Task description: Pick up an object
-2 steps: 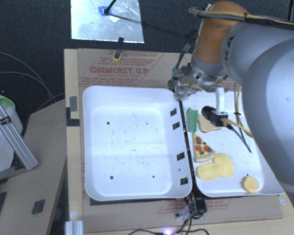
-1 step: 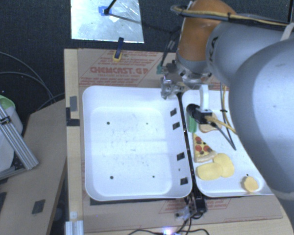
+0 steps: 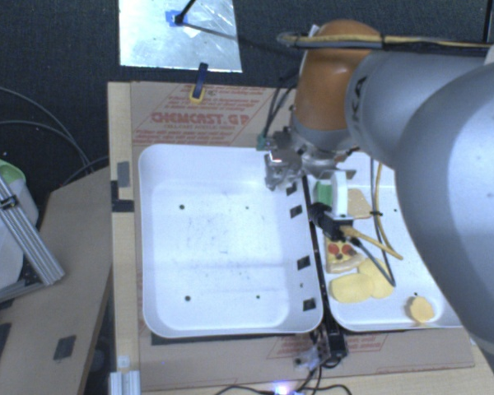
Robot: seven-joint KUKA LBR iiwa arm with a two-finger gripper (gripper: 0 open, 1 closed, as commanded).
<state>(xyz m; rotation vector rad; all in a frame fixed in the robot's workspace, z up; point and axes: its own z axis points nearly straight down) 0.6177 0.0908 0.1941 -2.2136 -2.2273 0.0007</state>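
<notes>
Camera view has the hand [image 3: 300, 171] low over the divider between the two bins, at the back, and whether it is apart or together I cannot tell — the wrist hides it. Objects to pick all lie in the right bin [image 3: 399, 323], toward the front from the hand: a green-and-white block [image 3: 329, 194] just beside it, then a pizza toy [image 3: 342, 256], a yellow piece [image 3: 358, 287] and a small yellow ball [image 3: 421, 308] farthest off. I judge the block the nearest target — a slight shift right and forward, its long side running roughly front to back along the divider
</notes>
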